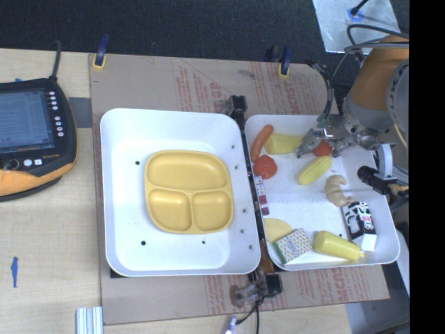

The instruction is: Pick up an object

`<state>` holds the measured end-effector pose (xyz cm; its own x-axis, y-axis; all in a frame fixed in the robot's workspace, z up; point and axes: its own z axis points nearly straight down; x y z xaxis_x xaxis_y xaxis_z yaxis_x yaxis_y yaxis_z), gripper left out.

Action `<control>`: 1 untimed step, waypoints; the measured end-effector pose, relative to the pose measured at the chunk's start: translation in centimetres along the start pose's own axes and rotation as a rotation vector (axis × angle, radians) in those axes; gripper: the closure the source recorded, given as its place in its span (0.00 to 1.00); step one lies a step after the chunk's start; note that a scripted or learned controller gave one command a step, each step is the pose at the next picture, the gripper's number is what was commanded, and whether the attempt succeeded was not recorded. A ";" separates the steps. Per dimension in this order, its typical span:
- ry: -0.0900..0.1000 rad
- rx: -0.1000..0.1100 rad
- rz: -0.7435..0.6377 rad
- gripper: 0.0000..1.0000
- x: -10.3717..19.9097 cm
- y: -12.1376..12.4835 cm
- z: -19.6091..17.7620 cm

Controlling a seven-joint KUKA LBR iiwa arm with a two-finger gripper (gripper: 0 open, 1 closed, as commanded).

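Right bin (389, 252) holds the pickable clutter; the task names no particular object. Nearest the jaws (321, 145): a small red piece (322, 148) directly under the tips, and a corn cob (315, 169) just beside it toward 6 o'clock, lying tilted. A yellow lump (283, 143) sits at 9 o'clock of the jaws, close by.

Judgement: the red piece or the corn is the likely target, given that the arm (375, 82) has its tool low over that corner, at the bin's 12 o'clock side.

Jaws: dark metal fingers splayed over the red piece, but whether they are spread or closed on it cannot be told; the tips blur into the object. No thing is clearly lifted between them.

Further out in the same bin: carrot (261, 140) and tomato (265, 166) along the 9 o'clock wall, a beige knobbly piece (336, 188) near centre, a black-and-white carton (359, 218) at 3 o'clock, a yellow bottle (337, 245), a patterned box (293, 244) and a yellow disc (276, 227) toward 6 o'clock.

Left bin (118, 186) carries a yellow tray (188, 190), centred, apparently as a drop place. A pendant (31, 134) rests on the counter (42, 256) at far 9 o'clock.
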<state>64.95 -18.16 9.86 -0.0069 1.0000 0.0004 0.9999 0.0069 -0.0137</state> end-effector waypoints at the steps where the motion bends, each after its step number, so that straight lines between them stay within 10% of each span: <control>1: -0.002 -0.009 0.000 0.00 2.1 -1.9 0.7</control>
<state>63.00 -16.04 9.16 -0.0074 1.0000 -0.0018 1.0000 0.0074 -0.0051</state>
